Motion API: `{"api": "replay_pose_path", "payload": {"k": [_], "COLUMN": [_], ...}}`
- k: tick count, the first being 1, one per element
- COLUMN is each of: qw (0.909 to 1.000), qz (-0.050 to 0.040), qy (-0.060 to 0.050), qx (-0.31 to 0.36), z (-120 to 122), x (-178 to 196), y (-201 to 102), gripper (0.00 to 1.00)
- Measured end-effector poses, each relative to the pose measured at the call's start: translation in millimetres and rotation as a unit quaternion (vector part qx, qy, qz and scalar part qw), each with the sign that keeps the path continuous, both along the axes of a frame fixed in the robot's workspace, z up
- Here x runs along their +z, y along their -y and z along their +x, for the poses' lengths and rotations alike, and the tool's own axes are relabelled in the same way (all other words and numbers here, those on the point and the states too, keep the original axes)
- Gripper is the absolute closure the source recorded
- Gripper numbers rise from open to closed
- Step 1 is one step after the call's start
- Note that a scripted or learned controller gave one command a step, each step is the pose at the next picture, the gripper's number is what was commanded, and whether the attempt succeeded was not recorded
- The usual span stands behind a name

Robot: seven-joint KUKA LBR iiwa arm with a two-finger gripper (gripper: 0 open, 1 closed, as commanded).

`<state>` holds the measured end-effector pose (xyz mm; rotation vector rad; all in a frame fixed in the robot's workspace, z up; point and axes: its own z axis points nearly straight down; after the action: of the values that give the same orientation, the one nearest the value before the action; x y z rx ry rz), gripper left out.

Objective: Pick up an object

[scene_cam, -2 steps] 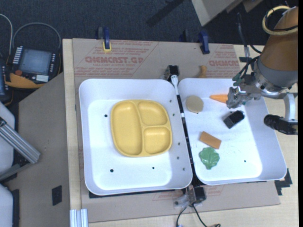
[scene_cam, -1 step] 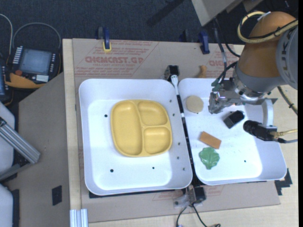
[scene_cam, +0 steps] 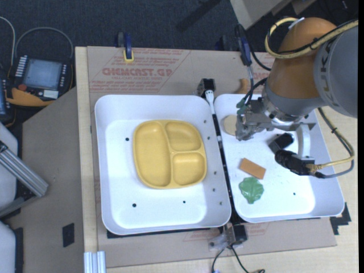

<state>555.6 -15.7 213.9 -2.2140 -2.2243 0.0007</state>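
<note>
On the bench you have two shallow white bins side by side: the left bin (scene_cam: 114, 152) and the right bin (scene_cam: 318, 201). Count one item in the left bin, a yellow divided tray (scene_cam: 169, 153) with three compartments, lying flat near the bin's middle.

Look to the right bin and you count three loose objects. One orange-brown block (scene_cam: 252, 168) lies on the bin floor near its middle, tilted at a slant to the bin's edges. One green crumpled object (scene_cam: 251, 189) sits just beside it, toward the near edge, and the two look close to touching. One pale tan rounded object (scene_cam: 228, 124) lies at the bin's left wall, partly hidden by the arm's tooling.

You see the single arm (scene_cam: 301, 56), grey with its orange band, reaching in from the right over the far part of the right bin. Its gripper (scene_cam: 244, 131) points down close beside the tan object, well apart from the block and the green object. You cannot tell from this angle whether it is parted or closed, nor whether it touches anything. A black cable (scene_cam: 293, 158) hangs from the wrist over the bin floor.
</note>
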Motion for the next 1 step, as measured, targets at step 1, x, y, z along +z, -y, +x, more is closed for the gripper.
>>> {"api": "replay_pose_path", "payload": {"k": [1], "qw": [1.0000], "qz": [0.0000], "qy": [-0.001], "qx": [0.000], "z": [-21.0], "x": [-5.5], "y": [-49.8], "gripper": [1.00]}}
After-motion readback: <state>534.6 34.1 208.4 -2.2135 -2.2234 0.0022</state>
